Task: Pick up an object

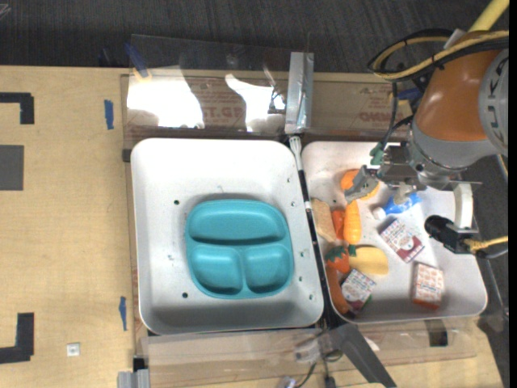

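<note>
Two white bins sit side by side on the surface, and all the pickable stuff is crowded into the right bin, mostly along its left wall and middle. The left bin just carries a teal divided tray. The gripper hangs low over the far-left part of the right bin, right by an orange toy at the top of the pile, so my guess is that's the target. Can't tell whether it's open or clamped from this angle, and nothing visibly sits in it. Nearer the front there's an orange carrot-like piece, a yellow lemon-ish thing and a few small printed boxes, packed tight, probably so there's always something to grab.
</note>
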`<state>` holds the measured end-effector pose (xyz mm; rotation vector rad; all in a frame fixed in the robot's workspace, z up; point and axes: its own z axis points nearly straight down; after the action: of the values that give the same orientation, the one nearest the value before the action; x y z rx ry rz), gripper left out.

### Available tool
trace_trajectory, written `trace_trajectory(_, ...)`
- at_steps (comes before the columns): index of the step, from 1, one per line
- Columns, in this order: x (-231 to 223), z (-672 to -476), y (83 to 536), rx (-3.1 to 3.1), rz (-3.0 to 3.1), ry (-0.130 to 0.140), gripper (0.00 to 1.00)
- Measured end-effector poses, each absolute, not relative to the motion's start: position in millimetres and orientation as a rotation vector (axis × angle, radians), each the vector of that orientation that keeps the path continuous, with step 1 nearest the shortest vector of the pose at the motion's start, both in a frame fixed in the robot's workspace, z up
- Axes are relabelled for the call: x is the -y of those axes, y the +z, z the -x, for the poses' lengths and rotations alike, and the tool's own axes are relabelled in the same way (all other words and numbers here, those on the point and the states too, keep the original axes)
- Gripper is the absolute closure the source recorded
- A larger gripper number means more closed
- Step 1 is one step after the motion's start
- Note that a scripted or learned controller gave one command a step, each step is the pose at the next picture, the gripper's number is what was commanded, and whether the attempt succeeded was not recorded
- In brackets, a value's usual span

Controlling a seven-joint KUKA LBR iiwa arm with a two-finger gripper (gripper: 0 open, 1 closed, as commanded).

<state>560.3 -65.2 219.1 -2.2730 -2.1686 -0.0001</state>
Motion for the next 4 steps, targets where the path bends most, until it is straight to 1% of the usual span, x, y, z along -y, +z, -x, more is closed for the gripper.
trace_trajectory(1, 78.5, -572.0, 255.8, 1.863, 2.532, -0.002, 0.0)
trace_trajectory(2, 136.8, -592.5, 179.5, 2.026, 2.395, 0.008, 0.0)
trace_trajectory(3, 146.0, -612.9, 113.8, 2.198, 2.289, -0.026, 0.0)
trace_trajectory(4, 154.7, -597.4, 110.3, 2.113, 2.363, -0.021, 0.0)
